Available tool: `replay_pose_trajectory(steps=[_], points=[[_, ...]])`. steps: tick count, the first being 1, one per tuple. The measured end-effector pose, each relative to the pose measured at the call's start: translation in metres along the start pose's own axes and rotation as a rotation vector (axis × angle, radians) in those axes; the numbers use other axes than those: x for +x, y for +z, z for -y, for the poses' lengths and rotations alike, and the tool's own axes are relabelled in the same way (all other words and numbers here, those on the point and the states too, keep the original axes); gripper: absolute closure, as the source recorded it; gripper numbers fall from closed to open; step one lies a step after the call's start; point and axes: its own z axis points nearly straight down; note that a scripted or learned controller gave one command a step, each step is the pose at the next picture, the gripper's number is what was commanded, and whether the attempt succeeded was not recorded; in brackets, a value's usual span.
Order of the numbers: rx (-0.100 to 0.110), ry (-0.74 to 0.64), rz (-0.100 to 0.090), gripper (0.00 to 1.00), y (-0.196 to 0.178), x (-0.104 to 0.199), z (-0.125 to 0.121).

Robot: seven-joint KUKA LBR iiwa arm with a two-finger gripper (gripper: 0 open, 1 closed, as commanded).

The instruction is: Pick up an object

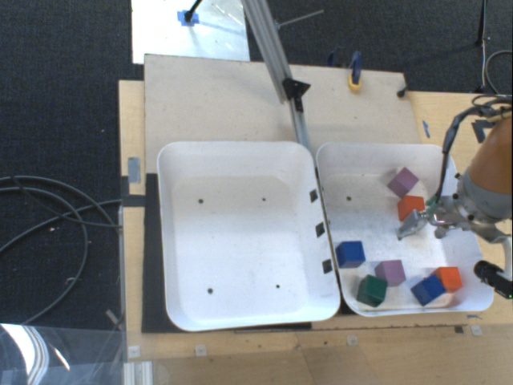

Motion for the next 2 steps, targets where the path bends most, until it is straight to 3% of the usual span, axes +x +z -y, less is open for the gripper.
replay_pose_trajectory(steps=[1,2], points=[[-0.011,-0.007,0.003,0.0,0.028,0.022,-0.08],[-0.01,-0.007,0.004,1.0,0.016,0.02,-0.078]])
